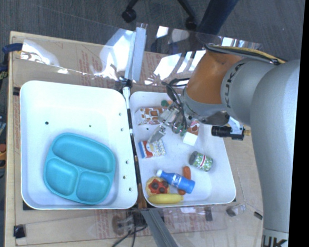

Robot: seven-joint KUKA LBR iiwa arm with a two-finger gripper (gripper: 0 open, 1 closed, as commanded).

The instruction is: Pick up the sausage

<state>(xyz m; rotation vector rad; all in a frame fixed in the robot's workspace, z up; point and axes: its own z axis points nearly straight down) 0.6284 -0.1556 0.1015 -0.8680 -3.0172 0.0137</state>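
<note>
The sausage (186, 173) is a small red-brown piece in the right bin (222, 178), toward its front. A blue bottle (177, 181) lies across it and hides its lower part. My gripper (164, 126) hangs over the back half of the same bin, above a red and white carton (154, 147) and beside a printed packet (149, 114). It is well to the upper left of the sausage and apart from it. The grey arm with its orange band (213, 79) reaches in from the right.
Around the sausage lie a green can (200, 161), a white cube (190, 138), a pizza slice toy (157, 186) and a banana (165, 198). The left bin (71, 101) holds a blue divided plate (80, 168).
</note>
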